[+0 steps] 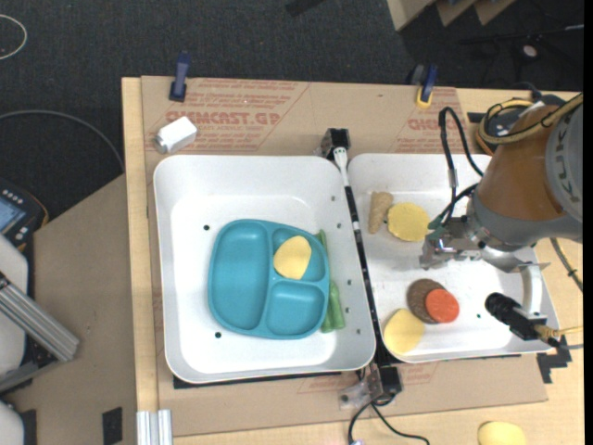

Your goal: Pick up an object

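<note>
Nearest you, at the right bin's [519,341] front edge, lies a pale yellow round piece [404,331], touching a brown disc [422,297] with a red-orange disc [442,308] on top. Farther back sit a yellow flat round [408,222] and a tan stick [378,210] just beside it. Your gripper [443,245] hangs between these groups; you cannot tell how its jaws stand. In the left bin [185,341], a teal divided tray [250,281] holds another yellow piece [293,257], with a green strip [331,304] along its right side.
</note>
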Robot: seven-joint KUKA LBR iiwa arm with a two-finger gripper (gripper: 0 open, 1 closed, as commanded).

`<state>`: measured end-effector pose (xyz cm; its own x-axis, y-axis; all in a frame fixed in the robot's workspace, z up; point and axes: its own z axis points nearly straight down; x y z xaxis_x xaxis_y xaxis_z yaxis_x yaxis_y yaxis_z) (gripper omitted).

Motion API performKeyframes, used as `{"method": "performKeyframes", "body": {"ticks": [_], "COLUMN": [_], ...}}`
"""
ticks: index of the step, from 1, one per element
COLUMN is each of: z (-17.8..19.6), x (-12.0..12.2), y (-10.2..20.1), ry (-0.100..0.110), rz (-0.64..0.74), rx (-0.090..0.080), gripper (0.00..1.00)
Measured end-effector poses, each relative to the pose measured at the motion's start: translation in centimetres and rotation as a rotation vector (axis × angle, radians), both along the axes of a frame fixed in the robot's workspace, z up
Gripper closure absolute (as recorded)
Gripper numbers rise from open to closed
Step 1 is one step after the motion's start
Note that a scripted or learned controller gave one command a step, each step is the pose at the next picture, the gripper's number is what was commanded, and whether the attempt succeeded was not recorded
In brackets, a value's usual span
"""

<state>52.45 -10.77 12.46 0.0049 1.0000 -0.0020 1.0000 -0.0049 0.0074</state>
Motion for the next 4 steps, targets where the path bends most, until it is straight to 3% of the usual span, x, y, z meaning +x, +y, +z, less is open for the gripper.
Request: {"method": "performKeyframes", "body": {"ticks": [1, 2, 3, 4], "z": [1.0, -4.3, -3.3, 12.6], "x": [0.0, 6.4, 8.4, 2.4], "y": [0.0, -4.0, -11.6, -10.8], "ry": [-0.002, 0.005, 0.003, -0.009], "rz": [-0.001, 0.006, 0.0, 0.003], "rx": [-0.001, 0.0, -0.004, -0.005], "gripper": [1.0, 1.0, 1.0, 1.0]}}
